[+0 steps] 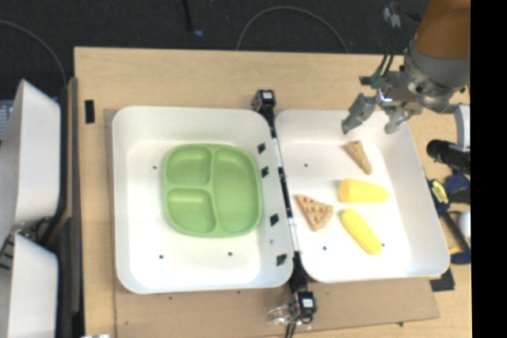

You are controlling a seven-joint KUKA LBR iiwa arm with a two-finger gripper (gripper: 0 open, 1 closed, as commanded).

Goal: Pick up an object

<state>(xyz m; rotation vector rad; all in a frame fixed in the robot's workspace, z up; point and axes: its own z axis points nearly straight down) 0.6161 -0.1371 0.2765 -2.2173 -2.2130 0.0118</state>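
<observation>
Nearest, in right bin [412, 249] — corn [360, 231], pizza slice [314, 212], yellow block [363, 191], wedge [359, 156]. Above wedge, gripper [374, 116] spread, pinching nothing. Left — green tray [212, 190].

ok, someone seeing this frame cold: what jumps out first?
Probably the green divided plate, alone in the left bin and the brightest thing on the bench. Next, the toy food in the right bin: two yellow pieces, a pizza slice near the divider, and a tan wedge. The gripper hangs open over that bin's far edge, just above the wedge, holding nothing.
</observation>
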